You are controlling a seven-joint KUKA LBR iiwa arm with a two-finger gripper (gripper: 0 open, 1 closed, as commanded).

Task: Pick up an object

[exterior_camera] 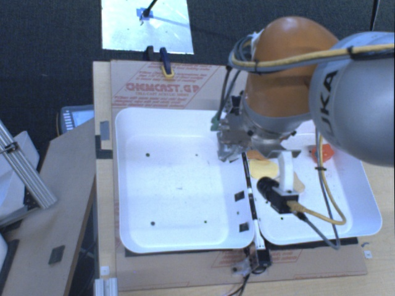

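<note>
A grey robot arm (352, 97) with a large orange band (290, 66) above its wrist reaches in over two shallow white bins that sit side by side on a bench. The arm's bulk hangs above the nearer part of the right bin (364, 208) and covers much of it.

The gripper (229, 142) hangs below the orange band, over the seam where the two bins meet. It is a dark, cluttered cluster of metal, and whether it is spread or pressed together cannot be told from this angle. Nothing can be seen pinched in it.

The things that could be picked up lie in the right bin, on the arm's side of the gripper and partly hidden beneath the wrist. A yellow object (262, 163) peeks out just beside and below the gripper. A tan piece (297, 181) lies a little further toward the front of that bin. A red-orange object (325, 152) shows at the arm's edge, further into the right bin. Their exact shapes are too hidden to name.

The left bin (179, 184), on the far side of the gripper from the arm, shows a bare white floor with a few small dark dots.

Judging by this, the pick-up is not yet done: no object is seen lifted or held. The gripper appears placed near the objects, so closing on one and raising it clear of the bin seems to remain.
</note>
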